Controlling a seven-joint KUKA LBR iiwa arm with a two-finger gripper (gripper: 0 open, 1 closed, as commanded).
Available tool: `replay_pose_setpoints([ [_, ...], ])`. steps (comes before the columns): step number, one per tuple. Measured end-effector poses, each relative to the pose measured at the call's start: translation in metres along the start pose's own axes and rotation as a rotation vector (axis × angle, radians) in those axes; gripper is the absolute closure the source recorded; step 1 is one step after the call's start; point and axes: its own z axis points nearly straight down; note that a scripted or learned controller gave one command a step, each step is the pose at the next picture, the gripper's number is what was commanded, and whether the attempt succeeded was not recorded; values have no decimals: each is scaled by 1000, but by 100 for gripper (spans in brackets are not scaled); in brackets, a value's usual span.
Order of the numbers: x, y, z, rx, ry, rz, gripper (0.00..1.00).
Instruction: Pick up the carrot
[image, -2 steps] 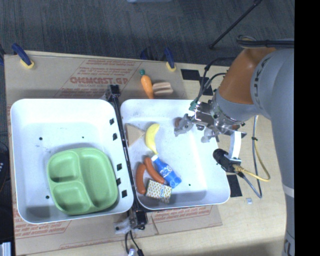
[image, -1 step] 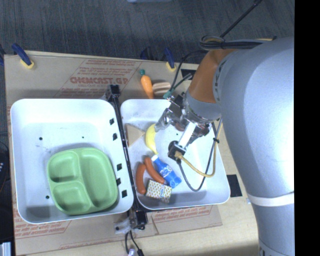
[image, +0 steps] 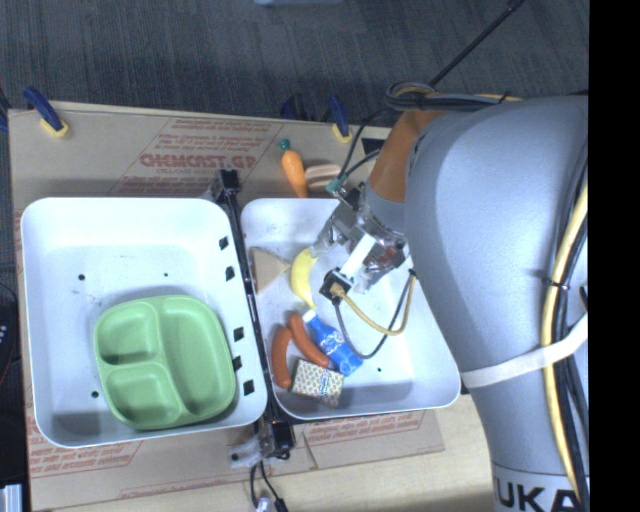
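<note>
- On your far left sits the left bin (image: 40, 300), and in it a green divided plate (image: 160, 360) lying flat toward its near end. Nothing there concerns this job.
- Moving right, a black divider clip strip (image: 238, 290) runs along the seam where the two bins meet.
- Look next at the carrot (image: 293, 172). It lies outside both bins, on the cardboard sheet (image: 180, 150) just beyond the far rim of the right bin (image: 440, 380). Its green stub points away from you and its orange body runs toward the bin, so its long axis goes roughly far-to-near, tilted a little.
- Inside the right bin you will find clutter: a tan wedge (image: 268, 268), a yellow banana-like piece (image: 303, 275), two orange-red sausages (image: 295, 348), a blue packet (image: 335, 348) and a small patterned box (image: 318, 382) at the near end.
- The gripper (image: 345, 270) hangs over the middle of the right bin, close above the yellow piece. The carrot lies up and to the left of it in the view, across the far rim.
- You cannot tell from here whether the tool is released or clenched; the wrist and cables mask it, and nothing is visibly held.
- My judgement: the coming move turns on clearing that far rim, then turning the wrist to close across the carrot's narrow width.
</note>
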Motion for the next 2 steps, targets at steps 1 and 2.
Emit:
replay_pose_setpoints([
  [1,1,-1,-10,6,-1,-10,100],
  [2,-47,38,-109,-3,2,-47,100],
])
